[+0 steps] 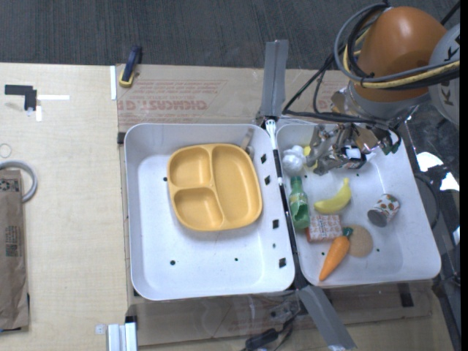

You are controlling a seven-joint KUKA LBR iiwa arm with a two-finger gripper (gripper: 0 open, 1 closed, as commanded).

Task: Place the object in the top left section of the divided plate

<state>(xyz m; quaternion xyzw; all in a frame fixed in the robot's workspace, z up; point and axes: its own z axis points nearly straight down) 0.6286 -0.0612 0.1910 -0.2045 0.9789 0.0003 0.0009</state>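
Yellow and split into three parts, the divided plate (215,186) sits in the left bin (146,262) on the table (66,196). All three parts of the plate have nothing in them.

The right bin (409,262) holds the toys. A yellow banana (333,197) lies near the middle. Just below it is a small red and white packet (323,227), and an orange carrot (334,256) with a green top lies tilted beside a round tan disc (360,241). A green bottle (298,201) lies along the left wall, with a white ball (292,159) above it. A small brown and white cup (384,209) lies on its side near the right.

The end effector (330,154) hangs low over the back of the right bin, above the banana. I cannot tell its state, or see any toy in it.
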